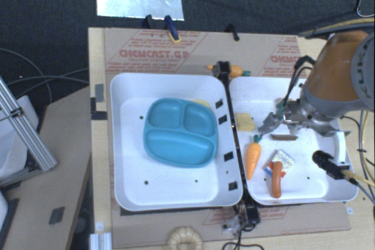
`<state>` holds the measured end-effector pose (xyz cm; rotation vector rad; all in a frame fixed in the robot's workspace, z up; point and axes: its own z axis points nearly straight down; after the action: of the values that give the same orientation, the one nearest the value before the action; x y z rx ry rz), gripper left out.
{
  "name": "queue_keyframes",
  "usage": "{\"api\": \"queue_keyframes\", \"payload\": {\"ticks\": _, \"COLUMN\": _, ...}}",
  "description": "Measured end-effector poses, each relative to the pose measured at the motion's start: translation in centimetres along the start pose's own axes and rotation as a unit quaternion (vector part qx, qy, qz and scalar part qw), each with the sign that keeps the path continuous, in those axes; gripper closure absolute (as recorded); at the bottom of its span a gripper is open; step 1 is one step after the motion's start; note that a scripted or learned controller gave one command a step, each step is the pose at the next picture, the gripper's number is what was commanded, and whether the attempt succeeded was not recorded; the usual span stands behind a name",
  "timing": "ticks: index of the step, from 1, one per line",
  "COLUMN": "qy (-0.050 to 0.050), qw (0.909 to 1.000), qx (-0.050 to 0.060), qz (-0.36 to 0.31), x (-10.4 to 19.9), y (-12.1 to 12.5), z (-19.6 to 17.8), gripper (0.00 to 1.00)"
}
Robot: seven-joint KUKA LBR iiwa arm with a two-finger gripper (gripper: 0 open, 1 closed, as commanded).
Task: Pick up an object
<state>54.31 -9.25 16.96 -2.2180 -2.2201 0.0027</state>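
The two-finger gripper (270, 124) hangs low over the right white bin (258, 91), near its left wall, its metal fingers spread apart with nothing between them. A yellowish flat piece (244, 122) lies just beside it. Toward the bin's front edge lie an orange toy carrot (252, 160), a small white packet (283, 158) whose print is too small to read, and an orange-red sausage-shaped toy (276, 180). The left white bin (126, 126) carries a blue divided plastic plate (179, 130). The board (153, 51) beneath reads "CHEMCAST GP".

Gripper (270, 123) hangs over the right bin (334, 187), just above the carrot (252, 159); blue tray (180, 131) sits in the left bin (126, 143).
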Motion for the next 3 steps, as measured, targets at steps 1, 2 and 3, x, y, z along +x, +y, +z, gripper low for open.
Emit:
{"api": "queue_keyframes", "payload": {"ticks": 1, "qy": 0.000, "qw": 1.0000, "qx": 0.000, "qz": 0.000, "x": -0.3, "y": 0.1, "z": 4.3, "gripper": 0.00}}
{"api": "queue_keyframes", "payload": {"ticks": 2, "qy": 0.000, "qw": 1.0000, "qx": -0.001, "qz": 0.000, "x": -0.3, "y": 0.1, "z": 8.7, "gripper": 0.00}}
{"api": "queue_keyframes", "payload": {"ticks": 3, "qy": -0.001, "qw": 1.0000, "qx": -0.003, "qz": 0.000, "x": -0.3, "y": 0.2, "z": 7.5, "gripper": 1.00}}
